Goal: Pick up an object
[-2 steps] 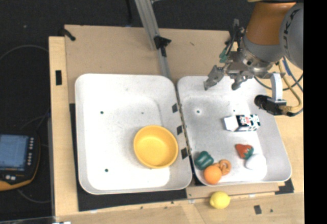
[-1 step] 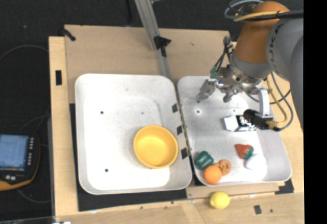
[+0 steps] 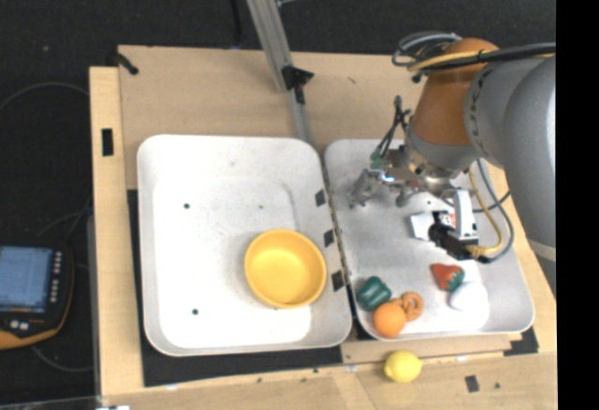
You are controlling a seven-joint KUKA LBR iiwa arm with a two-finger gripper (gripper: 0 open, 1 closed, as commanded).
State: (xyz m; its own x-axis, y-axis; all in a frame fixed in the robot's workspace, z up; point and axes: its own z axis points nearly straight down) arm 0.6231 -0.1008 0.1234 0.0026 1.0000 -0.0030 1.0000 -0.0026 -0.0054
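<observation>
Overhead slanted view of a tan table carrying two shallow white bins side by side. The left bin contains a yellow bowl, upright, near its lower right corner and close to the wall shared with the neighbouring bin. The right bin holds the candidate objects for picking, grouped along its lower edge: a small dark green object; an orange fruit just beside and below it; a second orange piece touching the fruit on its right; a red item with a green tip further right; and a small white object just below the red one. A lemon lies outside both bins, on the table just below the right bin's front rim.

The grey arm, with its orange band, enters from the right and is poised over the upper half of the right bin. The gripper sits above the bin floor near the dividing wall, well apart from the cluster of objects; whether it is open or closed cannot be told at this resolution, and no object is seen held by it. A metal pole rises from the table behind the bins. A handheld pendant with a blue screen rests on the dark floor to the left
</observation>
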